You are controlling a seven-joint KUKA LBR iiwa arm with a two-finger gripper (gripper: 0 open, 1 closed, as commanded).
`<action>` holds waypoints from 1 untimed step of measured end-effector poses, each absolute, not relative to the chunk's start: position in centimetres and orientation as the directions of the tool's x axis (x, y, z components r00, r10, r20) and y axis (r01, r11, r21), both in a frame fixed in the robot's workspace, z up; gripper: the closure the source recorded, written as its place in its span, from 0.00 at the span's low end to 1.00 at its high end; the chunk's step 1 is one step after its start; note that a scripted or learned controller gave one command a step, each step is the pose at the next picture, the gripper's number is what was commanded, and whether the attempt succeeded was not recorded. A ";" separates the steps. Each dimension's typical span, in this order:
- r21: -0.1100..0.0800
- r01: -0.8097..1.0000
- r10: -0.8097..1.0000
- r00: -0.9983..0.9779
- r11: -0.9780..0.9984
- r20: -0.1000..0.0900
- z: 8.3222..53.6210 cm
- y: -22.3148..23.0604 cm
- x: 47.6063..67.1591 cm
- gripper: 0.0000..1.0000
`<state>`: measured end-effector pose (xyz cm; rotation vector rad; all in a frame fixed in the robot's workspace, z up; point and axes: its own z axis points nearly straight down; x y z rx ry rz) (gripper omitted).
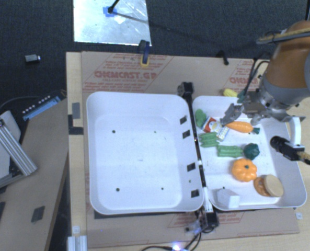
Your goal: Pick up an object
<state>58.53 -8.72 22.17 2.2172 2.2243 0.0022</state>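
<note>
We see the claw [237, 115] hanging over the far part of the right bin [293, 192], w/ the carrot [240, 126] lying just on its near side, orange body pointing left-right, green tip toward the right. One grey finger [229, 114] slants down to the left, its tip beside the carrot's left end; whether the claw is open or closed, we can't tell, and nothing shows between the fingers.

Near to far in the right bin: a small white block [227, 198] at the near-left corner; a round tan bun-like piece [270, 185] near the right wall; an orange pumpkin [244, 170], ribbed & glossy, just left of it. Farther in, a bumpy green pickle-like piece [229, 151] lies next to a dark green broccoli-like lump [251, 150] on its right. Then a lighter green pod [208, 139] by the left wall, a red-and-white packet [211, 124], and a green leafy piece [201, 118] farthest left. A yellow item [229, 93] sits past the far rim, outside the bin.

The left bin [97, 192] is smooth white plastic w/ rounded corners & a few dark dots on its floor. Both bins rest on a cardboard sheet [123, 69] w/ red print. Black clips [188, 135] run along the seam between the bins.
</note>
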 end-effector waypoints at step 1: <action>-0.013 1.000 1.000 0.005 -0.005 0.001 10.6 -13.4 51.7 0.00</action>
